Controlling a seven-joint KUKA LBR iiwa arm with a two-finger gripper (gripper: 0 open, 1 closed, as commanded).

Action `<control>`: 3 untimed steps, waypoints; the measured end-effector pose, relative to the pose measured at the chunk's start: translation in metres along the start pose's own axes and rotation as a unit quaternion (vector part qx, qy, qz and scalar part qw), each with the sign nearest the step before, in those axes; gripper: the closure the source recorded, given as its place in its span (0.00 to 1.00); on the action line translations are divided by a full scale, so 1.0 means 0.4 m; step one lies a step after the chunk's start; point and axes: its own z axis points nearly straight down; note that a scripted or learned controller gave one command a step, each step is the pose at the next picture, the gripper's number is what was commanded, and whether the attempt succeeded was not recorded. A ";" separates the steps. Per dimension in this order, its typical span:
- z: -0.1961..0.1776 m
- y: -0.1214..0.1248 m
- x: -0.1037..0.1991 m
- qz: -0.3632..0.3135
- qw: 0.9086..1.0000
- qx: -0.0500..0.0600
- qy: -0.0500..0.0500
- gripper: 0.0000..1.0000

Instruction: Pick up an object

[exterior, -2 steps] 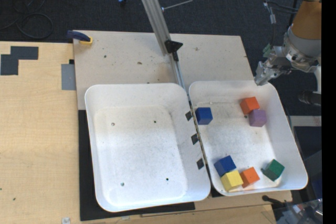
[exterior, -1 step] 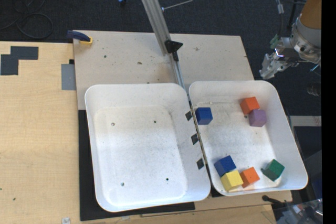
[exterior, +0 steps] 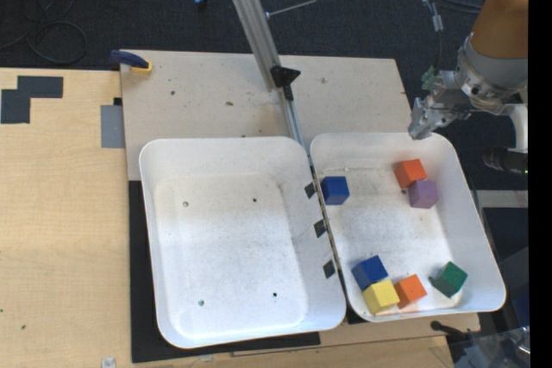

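Two shallow white bins are seen side by side on the table point(exterior: 216, 95). The left bin point(exterior: 228, 246) is marked with dark specks. Along the seam between the bins, a grey aluminium bar point(exterior: 254, 21) is slanted up and away.

In the right bin point(exterior: 397, 224), seven blocks are found. A blue cube point(exterior: 335, 190) is placed near the bin's left wall. Toward the far right, an orange cube point(exterior: 410, 172) and a purple cube point(exterior: 423, 194) are set touching each other. At the near edge, a second blue cube point(exterior: 370, 271), a yellow cube point(exterior: 380, 296) and a second orange cube point(exterior: 410, 290) are clustered together, with a green cube point(exterior: 449, 279) just beside them to the right.

The hand point(exterior: 420, 128) is held above the far right corner of the right bin, apart from every block. Nothing is seen between its fingers; how wide they stand cannot be told.
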 end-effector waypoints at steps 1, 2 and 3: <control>0.014 -0.035 0.099 0.000 1.000 0.001 0.000 1.00; 0.015 -0.066 0.242 0.000 1.000 0.001 0.000 1.00; 0.018 -0.094 0.357 0.000 1.000 0.001 0.000 1.00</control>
